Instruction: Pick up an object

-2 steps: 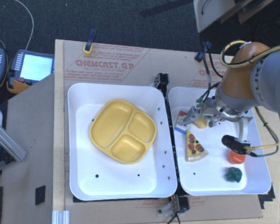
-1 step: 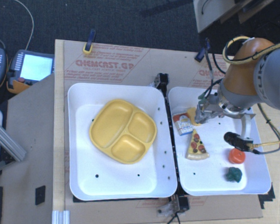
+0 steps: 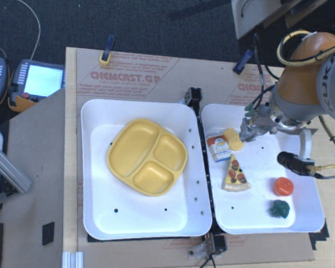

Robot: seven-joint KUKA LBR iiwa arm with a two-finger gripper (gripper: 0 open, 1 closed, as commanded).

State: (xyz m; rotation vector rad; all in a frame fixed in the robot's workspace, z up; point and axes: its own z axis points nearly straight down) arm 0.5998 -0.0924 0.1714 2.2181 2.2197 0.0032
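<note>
In the right bin [image 3: 264, 221] lie a pale yellow cracker-like piece [image 3: 232, 139], a small red and white carton [image 3: 218, 148], a pizza slice [image 3: 235, 175], a red tomato-like ball [image 3: 283, 186] and a dark green broccoli-like lump [image 3: 280, 209]. My gripper [image 3: 248, 131] hangs low over the bin's upper left part, right beside the yellow piece and touching or nearly touching its right edge. Nothing shows between its fingers. The grey arm with its orange band [image 3: 307, 65] reaches in from the upper right.
The left bin [image 3: 98, 154] holds a yellow three-compartment plate [image 3: 147, 156]. A black rail [image 3: 202, 161] separates the two bins. A black cable connector [image 3: 293, 162] from the arm hangs over the right bin. Monitors [image 3: 40, 80] stand off the bench at the left.
</note>
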